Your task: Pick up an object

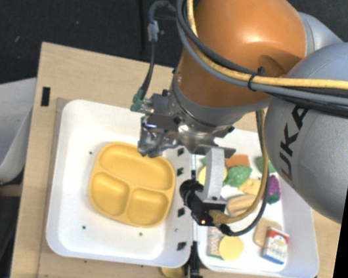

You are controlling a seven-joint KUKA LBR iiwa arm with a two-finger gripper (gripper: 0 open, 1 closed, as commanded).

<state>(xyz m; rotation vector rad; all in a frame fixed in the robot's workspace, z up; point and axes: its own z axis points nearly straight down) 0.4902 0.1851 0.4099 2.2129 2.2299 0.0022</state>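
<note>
So the yellow divided plate (131, 184) sits in the left bin (65, 169), pretty much in the middle of it and a bit toward the right wall. It's got three compartments, one long one along the far side and two smaller ones on the near side, and it lies flat. The gripper (152, 143) is right over the plate's far rim, at or just above the edge. Honestly can't tell from this angle whether the gripper is spread or pressed together, or whether it's got hold of the rim at all.

Above it is the arm (244, 41), a big orange and grey lump that covers the far part of both bins.

The right bin (303, 254) has all the small stuff. There's a green lumpy thing (239, 175) at its far side with an orange piece (240, 160) just beyond it, and a purple thing (274, 188) to the right of those. Closer in, a flat yellow disc (231, 248) lies beside a patterned packet (212, 242), with a small red, white and blue box (276, 245) standing to their right.

Both bins rest on the light wooden bench (92, 74).
</note>
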